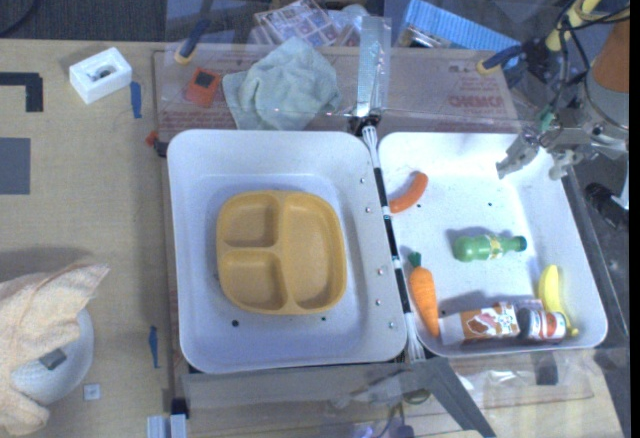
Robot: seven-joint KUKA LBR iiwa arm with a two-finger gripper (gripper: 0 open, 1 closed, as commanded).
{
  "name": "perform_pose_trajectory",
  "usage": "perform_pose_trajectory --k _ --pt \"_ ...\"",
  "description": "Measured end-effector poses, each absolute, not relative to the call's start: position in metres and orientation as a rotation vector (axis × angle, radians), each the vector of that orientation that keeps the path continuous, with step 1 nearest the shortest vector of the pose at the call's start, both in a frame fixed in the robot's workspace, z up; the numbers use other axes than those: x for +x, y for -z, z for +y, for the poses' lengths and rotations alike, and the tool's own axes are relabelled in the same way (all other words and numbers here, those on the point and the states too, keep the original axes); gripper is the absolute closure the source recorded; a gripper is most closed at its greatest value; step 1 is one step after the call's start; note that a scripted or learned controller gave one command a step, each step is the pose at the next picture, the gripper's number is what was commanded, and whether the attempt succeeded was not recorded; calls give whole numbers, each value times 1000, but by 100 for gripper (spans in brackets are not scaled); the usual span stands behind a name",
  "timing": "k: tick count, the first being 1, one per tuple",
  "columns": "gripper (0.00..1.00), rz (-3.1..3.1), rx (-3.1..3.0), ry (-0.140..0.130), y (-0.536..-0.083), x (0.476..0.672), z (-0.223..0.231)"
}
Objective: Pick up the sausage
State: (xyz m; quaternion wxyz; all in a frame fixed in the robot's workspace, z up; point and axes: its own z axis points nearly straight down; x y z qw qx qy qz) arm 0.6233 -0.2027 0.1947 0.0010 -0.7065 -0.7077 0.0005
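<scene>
You look down at a slant from above the pale wooden surface (80,186) (both shallow white plastic bins (190,226) in frame).

Two shallow white plastic bins sit side by side on the bench. The left bin (190,226) holds a yellow plastic plate with three compartments (282,252) near its middle. In the right bin (470,151), a small orange-red sausage (408,191) lies at the far left, close to the dividing wall. A green plastic bottle (485,246) lies nearer the centre. An orange toy carrot (424,298) lies along the near left side, touching a ketchup bottle with a red label (503,322) that lies along the near wall. A yellow banana (551,291) sits at the near right, just behind the bottle's cap end. The metal two-finger gripper (522,156) hangs over the far right corner, well apart from the sausage. Behind the left bin lies a crumpled pale green cloth (282,86).
</scene>
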Motion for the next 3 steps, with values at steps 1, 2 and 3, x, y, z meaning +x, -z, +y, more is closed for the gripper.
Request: perform_pose_trajectory --k 1,2,3 --pt "0 -2485 -1927 3 -88 584 -186" --pt "100 -2484 -1936 6 -100 584 -188" --pt "100 -2289 -2155 -1 -162 644 -141"
